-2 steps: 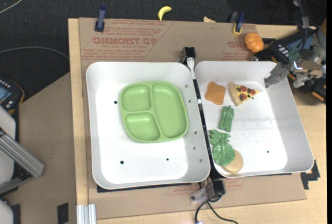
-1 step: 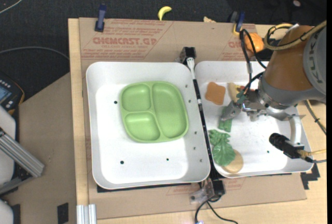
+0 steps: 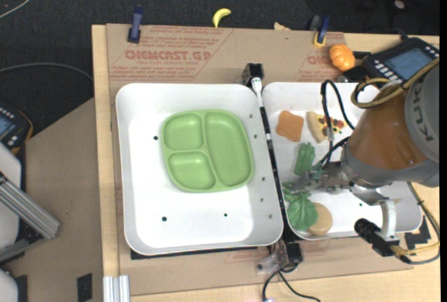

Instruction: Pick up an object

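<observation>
Gripper [image 3: 307, 185] sits low in the right bin [image 3: 401, 224], its opening impossible to judge, with the green leafy toy [image 3: 302, 208] just below and touching its tip

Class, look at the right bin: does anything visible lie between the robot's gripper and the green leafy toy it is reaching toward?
Nothing visible does. The gripper is low in the right bin, right at the green leafy toy. The orange block and tan round piece lie off to either side.
</observation>
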`<state>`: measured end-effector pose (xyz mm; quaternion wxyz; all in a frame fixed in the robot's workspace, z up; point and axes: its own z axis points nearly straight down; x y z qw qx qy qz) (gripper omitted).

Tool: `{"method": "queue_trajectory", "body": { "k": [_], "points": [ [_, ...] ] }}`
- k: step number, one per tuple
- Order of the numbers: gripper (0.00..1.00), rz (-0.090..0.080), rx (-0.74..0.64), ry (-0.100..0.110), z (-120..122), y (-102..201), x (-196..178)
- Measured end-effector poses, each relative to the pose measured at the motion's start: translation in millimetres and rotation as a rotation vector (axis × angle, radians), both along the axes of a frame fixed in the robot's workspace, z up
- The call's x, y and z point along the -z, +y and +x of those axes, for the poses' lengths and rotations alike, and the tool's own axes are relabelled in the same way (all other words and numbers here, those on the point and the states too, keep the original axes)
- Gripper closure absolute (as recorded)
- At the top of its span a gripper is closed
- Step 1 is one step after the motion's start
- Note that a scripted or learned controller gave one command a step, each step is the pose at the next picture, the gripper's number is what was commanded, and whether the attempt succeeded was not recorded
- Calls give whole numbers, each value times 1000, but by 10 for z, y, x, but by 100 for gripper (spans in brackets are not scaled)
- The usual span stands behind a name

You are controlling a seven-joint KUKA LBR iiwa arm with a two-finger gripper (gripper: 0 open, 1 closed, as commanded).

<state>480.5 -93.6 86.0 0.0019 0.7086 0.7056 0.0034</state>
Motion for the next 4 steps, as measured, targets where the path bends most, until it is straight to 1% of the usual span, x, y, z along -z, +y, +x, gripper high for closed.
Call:
{"method": "queue_trajectory", "body": {
  "k": [1,2,3,4],
  "points": [
    [100,1,-6,-8,41,16,-146],
    [100,0,-14,-10,16,687,-1780],
    [100,-3,-5,4,-3,644,-1794],
    [100,-2,-7,-4,-1,740,-2734]
  ]
}}
